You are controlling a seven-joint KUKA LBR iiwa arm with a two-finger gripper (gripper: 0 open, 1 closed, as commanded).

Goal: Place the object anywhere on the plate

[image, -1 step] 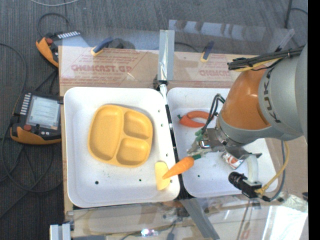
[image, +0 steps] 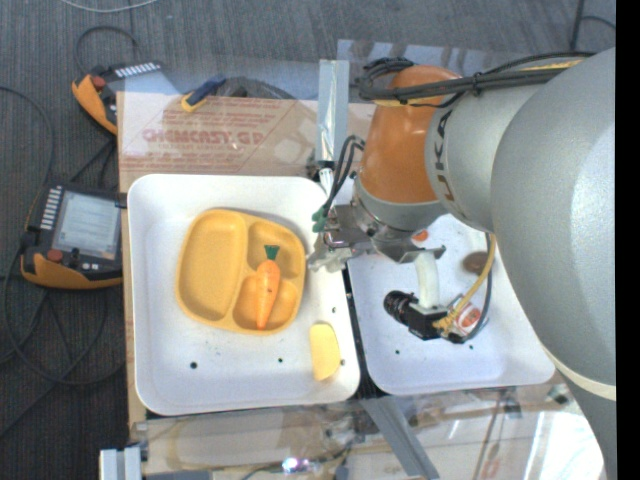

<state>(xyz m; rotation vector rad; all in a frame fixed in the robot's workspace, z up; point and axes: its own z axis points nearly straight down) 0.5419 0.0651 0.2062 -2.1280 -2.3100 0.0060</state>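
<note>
Seemingly the placing step is already done, for a toy carrot [image: 264, 288] is seen lying on the yellow plate [image: 210, 258] just left of the pincer [image: 330, 248], whose state cannot be told, being masked by the wrist, so only withdrawal is judged to remain.

Glossy yellow plastic plate [image: 215, 263]

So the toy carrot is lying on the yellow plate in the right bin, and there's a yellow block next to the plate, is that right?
Not quite: the camera view shows the yellow plate, with the toy carrot on it, in the left bin, not the right one. The yellow block does lie beside the plate, on that bin's floor.
</note>
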